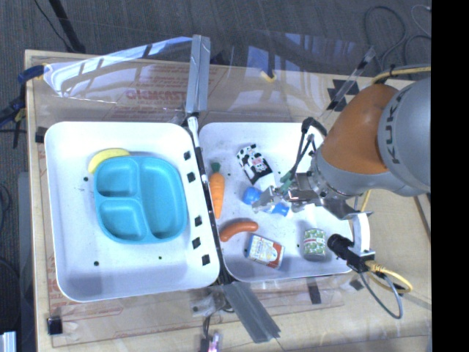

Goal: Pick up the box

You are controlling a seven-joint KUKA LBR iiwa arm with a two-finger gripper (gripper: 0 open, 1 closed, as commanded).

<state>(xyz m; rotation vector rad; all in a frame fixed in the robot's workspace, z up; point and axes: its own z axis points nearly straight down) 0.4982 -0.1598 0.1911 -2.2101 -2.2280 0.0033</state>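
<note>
One hand (277,196) to work with, and I see it low in the right bin (289,134) beside a small blue thing (253,195); whether it is parted or closed I cannot tell. I take the box (264,251) to be the small printed carton lying flat near that bin's front edge, between the sausage (238,229) and the green can (314,243), apart from the hand. It looks light and thin-walled (easily crushed, I'd guess), so I'd pinch across its narrow sides. That bin also holds a carrot (217,191) and a cow-patterned carton (253,163). The left bin (73,270) carries a blue divided plate (141,199) with something yellow (108,156) under its rim.
</note>
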